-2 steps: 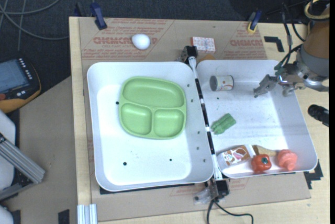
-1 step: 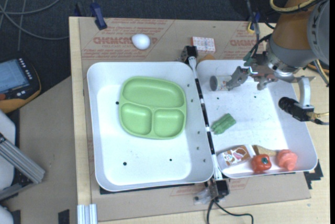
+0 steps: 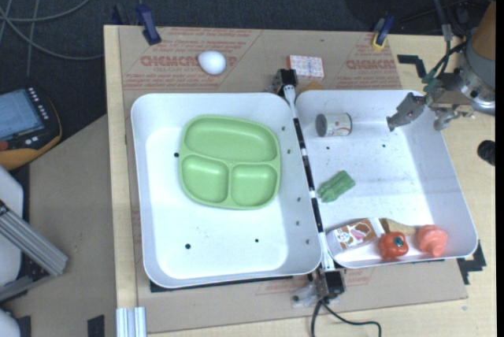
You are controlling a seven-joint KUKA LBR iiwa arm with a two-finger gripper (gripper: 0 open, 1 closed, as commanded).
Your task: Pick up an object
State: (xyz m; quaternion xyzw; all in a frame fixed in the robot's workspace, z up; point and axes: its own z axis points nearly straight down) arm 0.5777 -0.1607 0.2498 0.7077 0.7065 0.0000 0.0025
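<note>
The right bin holds a small grey-white can lying on its side at the back left, a green lumpy piece near the left wall, and a printed packet, a red toy fruit and a pink-orange piece along the front edge. My gripper hangs over the bin's back right corner, open, with nothing between its fingers. It is well right of the can and far behind the front-edge objects.
The left bin carries a green divided plate. Behind the bins on the cardboard lie a white egg and a small checkered box. Blue clamps grip the bench's back edge.
</note>
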